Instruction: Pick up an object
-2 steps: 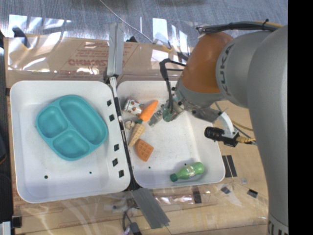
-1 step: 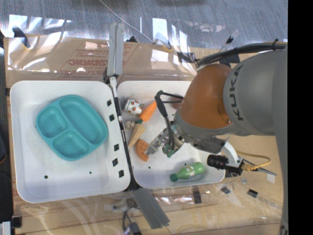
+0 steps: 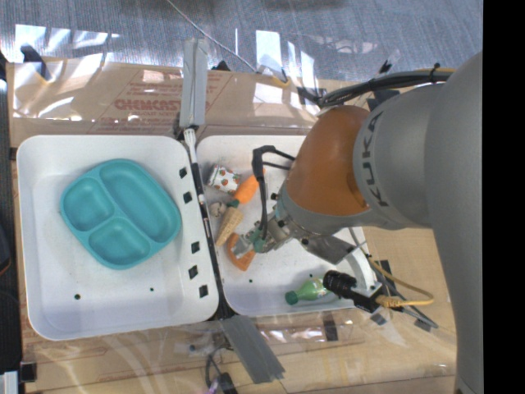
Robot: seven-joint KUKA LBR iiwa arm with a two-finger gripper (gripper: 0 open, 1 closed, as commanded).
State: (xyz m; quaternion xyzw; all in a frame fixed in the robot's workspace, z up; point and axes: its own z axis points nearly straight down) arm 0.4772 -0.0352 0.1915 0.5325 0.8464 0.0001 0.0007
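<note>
Arm reaches from the right over the right-hand bin (image 3: 246,298); its gripper (image 3: 261,240), grip state hidden, hovers beside an orange toy (image 3: 240,258) at frame centre, apparently its pickup target.

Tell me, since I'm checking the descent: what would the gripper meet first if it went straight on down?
Probably the orange toy piece just under the gripper in the right bin, beside a tan cone-shaped toy. Depth is unclear from this slanted view.

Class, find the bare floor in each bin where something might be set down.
Left white bin: bare floor around the teal divided plate, widest below it. Right white bin: crowded along its left wall by small orange toys; a bare strip lies beside the green toy.
</note>
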